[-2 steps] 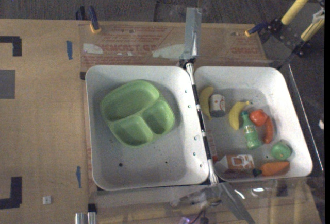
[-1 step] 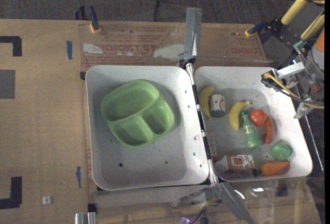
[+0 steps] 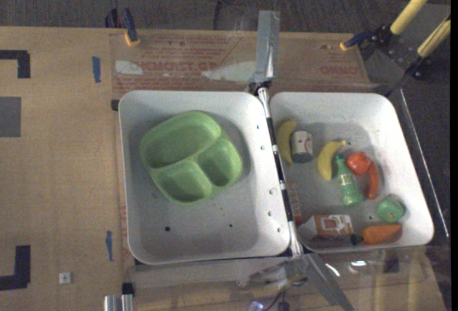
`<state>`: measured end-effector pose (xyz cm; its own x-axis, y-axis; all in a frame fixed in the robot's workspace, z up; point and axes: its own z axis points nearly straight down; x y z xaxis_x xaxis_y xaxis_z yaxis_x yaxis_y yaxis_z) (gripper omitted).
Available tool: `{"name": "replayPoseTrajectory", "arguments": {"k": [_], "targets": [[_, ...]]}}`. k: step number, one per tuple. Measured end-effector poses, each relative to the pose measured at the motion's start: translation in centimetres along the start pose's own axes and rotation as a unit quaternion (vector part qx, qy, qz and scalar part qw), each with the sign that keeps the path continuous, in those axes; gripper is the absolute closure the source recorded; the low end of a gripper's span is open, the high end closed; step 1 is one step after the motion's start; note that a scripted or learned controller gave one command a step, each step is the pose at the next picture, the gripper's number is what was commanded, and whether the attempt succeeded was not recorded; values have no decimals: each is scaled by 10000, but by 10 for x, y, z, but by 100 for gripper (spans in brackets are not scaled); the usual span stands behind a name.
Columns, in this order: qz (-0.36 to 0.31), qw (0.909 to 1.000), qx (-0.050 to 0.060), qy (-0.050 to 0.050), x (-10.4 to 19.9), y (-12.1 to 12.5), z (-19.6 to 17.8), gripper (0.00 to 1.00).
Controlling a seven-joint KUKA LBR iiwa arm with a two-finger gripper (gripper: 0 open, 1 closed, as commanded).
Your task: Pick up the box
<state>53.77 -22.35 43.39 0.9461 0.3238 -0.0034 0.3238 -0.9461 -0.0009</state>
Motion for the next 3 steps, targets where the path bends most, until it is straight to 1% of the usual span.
{"name": "replayPoseTrajectory", "arguments": {"k": [1,2,3], "targets": [[-150,9999,40,-8,-36,-14,304,0],[632,9980,5,-1,-16,-11,124,0],[613,9981,10,-19,-15,-11,116,100]]}}
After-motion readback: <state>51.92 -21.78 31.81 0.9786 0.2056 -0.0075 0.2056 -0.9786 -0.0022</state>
